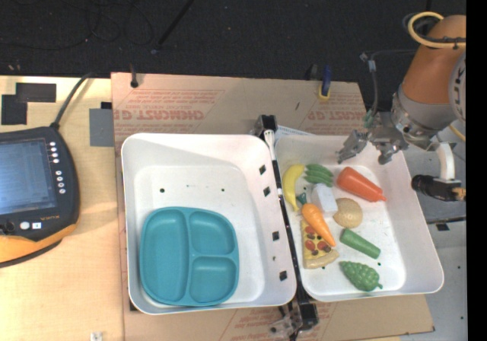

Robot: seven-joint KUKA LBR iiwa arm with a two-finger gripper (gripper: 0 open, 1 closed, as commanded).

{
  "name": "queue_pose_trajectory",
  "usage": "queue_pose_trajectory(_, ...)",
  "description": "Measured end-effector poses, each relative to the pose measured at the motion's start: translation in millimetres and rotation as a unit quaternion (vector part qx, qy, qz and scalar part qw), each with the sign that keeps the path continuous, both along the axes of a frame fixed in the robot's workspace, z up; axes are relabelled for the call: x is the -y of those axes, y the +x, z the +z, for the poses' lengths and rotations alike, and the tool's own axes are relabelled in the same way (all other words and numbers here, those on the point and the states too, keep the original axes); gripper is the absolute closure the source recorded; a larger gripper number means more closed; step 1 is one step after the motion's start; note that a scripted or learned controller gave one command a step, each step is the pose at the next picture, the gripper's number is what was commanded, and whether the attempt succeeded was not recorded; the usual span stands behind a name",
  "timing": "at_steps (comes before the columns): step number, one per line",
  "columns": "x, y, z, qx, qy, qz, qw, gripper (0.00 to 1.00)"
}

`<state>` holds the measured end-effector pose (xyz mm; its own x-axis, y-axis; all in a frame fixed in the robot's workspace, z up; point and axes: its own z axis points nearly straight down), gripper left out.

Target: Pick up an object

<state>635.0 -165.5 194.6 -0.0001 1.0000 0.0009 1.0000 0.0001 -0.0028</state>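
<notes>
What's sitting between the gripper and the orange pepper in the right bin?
Nothing visible. The gripper hangs open over the far right corner of the right bin, and the orange pepper lies just in front of it, top side exposed. The nearest neighbours, the potato and green pepper, sit beside it, not over it.

Cut off at the left edge: teach pendant (30, 183) (screen blurred); small white object (326, 198) half-hidden among toy food.

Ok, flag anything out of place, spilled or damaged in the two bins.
Nothing stands out. The toy foods lie loosely in the right bin, the teal divided plate sits flat in the left bin, and the gripper hovers open above the right bin's far edge.
</notes>
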Motion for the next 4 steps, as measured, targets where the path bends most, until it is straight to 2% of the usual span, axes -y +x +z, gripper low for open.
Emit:
queue_pose_trajectory(1,-54.4,-25.3,-84.5,-0.005,0.002,0.002,1.0,0.0)
queue_pose_trajectory(2,-72.6,-65.0,-108.7,-0.002,0.0006,-0.001,1.0,0.0)
queue_pose_trajectory(3,-48.6,8.8,-107.6,-0.004,-0.0005,0.001,1.0,0.0)
queue_pose_trajectory(4,-71.2,2.6,-105.1,0.001,-0.0092,-0.003,1.0,0.0)
